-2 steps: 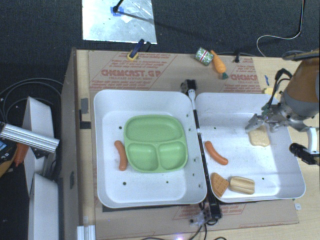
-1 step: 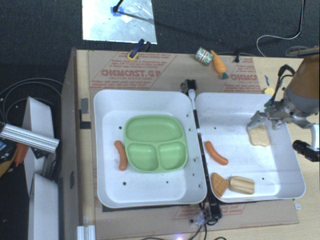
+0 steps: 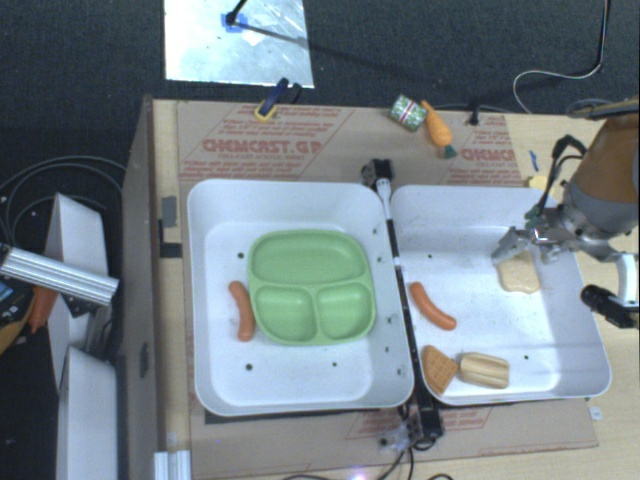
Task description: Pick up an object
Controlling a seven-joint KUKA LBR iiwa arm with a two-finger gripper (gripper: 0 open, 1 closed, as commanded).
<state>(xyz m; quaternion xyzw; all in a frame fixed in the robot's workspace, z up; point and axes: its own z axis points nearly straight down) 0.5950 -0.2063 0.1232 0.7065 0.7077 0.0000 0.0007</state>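
My gripper [image 3: 528,242] hangs low over the right bin [image 3: 480,218] near its right side, just above a pale beige food piece [image 3: 520,274]. The view is too coarse to show how it stands. Further left in that bin lies an orange sausage [image 3: 432,306]. Near the front edge sit a tan waffle wedge [image 3: 438,368] and a bread loaf piece [image 3: 484,370]. In the left bin [image 3: 290,203] a green divided plate [image 3: 311,286] rests in the middle, with a second orange sausage [image 3: 241,311] at its left.
A small green can [image 3: 408,111] and a toy carrot [image 3: 438,128] lie on the cardboard behind the bins. A yellow-and-blue clip [image 3: 274,101] sits at the back left. Cables and white boxes crowd the far left.
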